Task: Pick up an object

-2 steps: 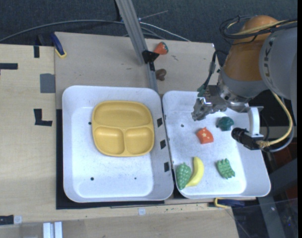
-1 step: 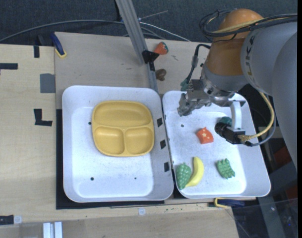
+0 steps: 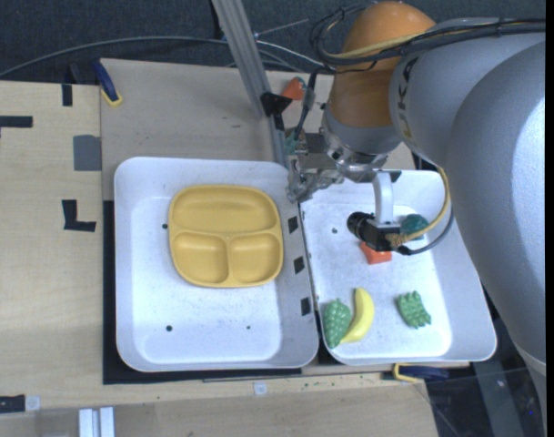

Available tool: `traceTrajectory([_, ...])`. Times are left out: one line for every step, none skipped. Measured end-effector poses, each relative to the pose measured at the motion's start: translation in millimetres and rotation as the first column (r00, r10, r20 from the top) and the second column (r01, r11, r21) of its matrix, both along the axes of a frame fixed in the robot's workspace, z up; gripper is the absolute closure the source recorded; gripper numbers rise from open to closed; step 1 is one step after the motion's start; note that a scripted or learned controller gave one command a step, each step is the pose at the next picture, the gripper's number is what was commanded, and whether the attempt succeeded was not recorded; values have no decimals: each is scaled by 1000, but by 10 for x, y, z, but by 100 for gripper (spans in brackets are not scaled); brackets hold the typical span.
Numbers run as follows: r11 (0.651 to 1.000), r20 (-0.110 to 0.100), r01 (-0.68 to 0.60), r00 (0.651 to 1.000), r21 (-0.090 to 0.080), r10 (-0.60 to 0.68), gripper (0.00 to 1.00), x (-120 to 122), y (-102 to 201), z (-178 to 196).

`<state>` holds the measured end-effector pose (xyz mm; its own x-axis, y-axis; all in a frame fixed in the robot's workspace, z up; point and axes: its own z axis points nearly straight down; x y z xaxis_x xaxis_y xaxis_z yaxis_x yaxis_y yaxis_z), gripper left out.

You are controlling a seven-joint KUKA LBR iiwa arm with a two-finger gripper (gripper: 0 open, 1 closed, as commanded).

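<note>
hanging over shared bin wall point(image 3: 296, 209), gripper point(image 3: 302, 178) not lined up on any toy yet, i think. cannot tell if open or shut. yellow plate point(image 3: 226, 235) flat just beside gripper. orange block point(image 3: 378, 256) near, other side. banana point(image 3: 361, 315) touching green berry point(image 3: 337, 318), farther off. small toys look easier to grab: plate too wide.
</note>
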<state>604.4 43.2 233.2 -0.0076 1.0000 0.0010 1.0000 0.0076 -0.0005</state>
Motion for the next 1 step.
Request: traceTrajectory([1000,1,1,1000,0,-1,100,311,490,-40])
